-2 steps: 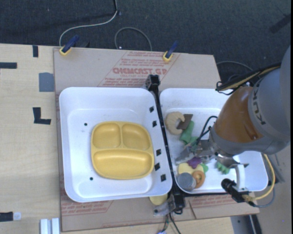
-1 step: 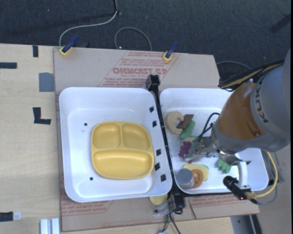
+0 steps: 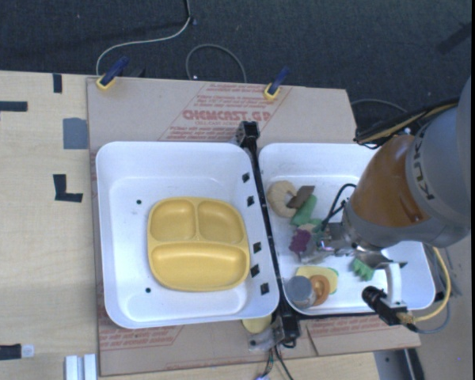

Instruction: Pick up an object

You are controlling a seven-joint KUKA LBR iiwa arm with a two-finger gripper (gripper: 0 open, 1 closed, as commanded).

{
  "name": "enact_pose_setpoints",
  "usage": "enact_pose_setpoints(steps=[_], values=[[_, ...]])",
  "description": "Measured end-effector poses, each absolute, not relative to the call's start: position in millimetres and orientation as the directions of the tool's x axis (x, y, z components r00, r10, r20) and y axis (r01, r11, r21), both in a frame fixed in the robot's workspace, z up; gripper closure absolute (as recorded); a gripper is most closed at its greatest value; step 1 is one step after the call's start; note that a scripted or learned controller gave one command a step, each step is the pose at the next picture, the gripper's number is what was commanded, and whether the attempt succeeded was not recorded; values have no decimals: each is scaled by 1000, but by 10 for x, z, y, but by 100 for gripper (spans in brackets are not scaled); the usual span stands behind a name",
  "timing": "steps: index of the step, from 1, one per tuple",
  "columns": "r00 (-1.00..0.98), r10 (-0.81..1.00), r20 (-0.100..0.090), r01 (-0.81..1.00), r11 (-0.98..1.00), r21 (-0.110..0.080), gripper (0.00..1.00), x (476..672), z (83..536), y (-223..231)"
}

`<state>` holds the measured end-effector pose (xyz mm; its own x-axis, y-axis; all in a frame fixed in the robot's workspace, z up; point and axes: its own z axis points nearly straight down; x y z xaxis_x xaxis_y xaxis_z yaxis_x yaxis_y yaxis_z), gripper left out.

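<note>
Camera view: tool (image 3: 315, 242) above purple object (image 3: 301, 241) (long axis unclear).

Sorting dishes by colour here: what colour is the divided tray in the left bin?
Yellow. The divided tray shows plainly in the camera view, lying flat in the left bin.

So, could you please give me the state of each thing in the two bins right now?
Yellow tray: lying flat in the left bin, compartments bare.
Right bin: holds a cluster of small items.
Beige item: resting near the divider.
Green item: lying beside the beige one.
Purple item: lying right beside the gripper.
Grey cylinder: at the bin's near edge.
Gripper: low over the right bin, nothing seen between its fingers.
</note>
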<state>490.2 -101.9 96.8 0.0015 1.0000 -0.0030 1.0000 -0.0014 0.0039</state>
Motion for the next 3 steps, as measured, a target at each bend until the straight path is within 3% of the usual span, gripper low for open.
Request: enact_pose_setpoints(steps=[1, 2, 3], values=[[-3, 1000, 0, 1000, 3, 6, 0, 5328, 883, -982], [-4, 1000, 0, 1000, 4, 7, 0, 5913, 880, -1007], [-5, 1000, 1, 1000, 5, -11, 0, 6535, 846, -965]])
